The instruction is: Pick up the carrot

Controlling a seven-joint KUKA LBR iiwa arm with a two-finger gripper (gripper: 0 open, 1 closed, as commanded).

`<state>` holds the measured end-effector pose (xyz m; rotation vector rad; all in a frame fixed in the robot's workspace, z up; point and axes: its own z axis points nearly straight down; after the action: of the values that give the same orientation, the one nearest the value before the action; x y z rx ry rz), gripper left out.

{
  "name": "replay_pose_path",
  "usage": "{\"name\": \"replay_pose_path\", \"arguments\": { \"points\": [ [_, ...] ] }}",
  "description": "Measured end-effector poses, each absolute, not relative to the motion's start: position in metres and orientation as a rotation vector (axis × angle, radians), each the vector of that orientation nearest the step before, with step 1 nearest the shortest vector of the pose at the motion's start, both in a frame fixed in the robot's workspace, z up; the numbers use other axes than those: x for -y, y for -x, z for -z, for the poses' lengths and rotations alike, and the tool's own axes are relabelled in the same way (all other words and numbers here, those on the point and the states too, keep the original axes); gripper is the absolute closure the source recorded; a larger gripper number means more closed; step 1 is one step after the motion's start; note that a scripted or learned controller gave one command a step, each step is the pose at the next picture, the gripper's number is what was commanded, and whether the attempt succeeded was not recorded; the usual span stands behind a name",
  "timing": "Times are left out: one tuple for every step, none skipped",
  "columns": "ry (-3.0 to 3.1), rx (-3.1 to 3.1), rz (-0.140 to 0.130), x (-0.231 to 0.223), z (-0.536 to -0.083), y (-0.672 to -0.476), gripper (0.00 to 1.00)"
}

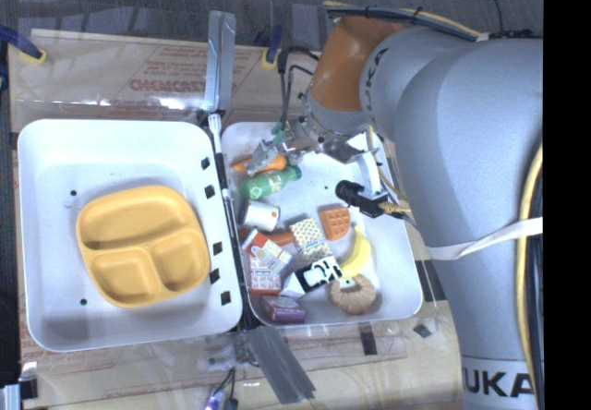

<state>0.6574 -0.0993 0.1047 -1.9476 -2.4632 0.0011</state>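
Note:
The carrot (244, 162) is a small orange piece in the far left corner of the right bin (406, 256), partly hidden by the gripper. My gripper (275, 150) is down in that corner, right at the carrot's right end and just above a green bottle (271, 183). The wrist and its metal parts crowd the spot, so I cannot make out whether the carrot is held.
The right bin holds a white cup (261, 214), an orange waffle (334, 221), a banana (358, 254), a brown bagel (354, 295), a checkered cracker (309, 235), a red box (264, 262) and a purple item (284, 310). A yellow divided tray (140, 242) lies in the left bin (46, 159).

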Motion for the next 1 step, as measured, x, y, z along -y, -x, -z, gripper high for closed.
{"name": "replay_pose_path", "arguments": {
  "points": [
    [1.974,2.447,0.003,0.0986,-0.1003,-0.6597,0.00]
  ]
}}
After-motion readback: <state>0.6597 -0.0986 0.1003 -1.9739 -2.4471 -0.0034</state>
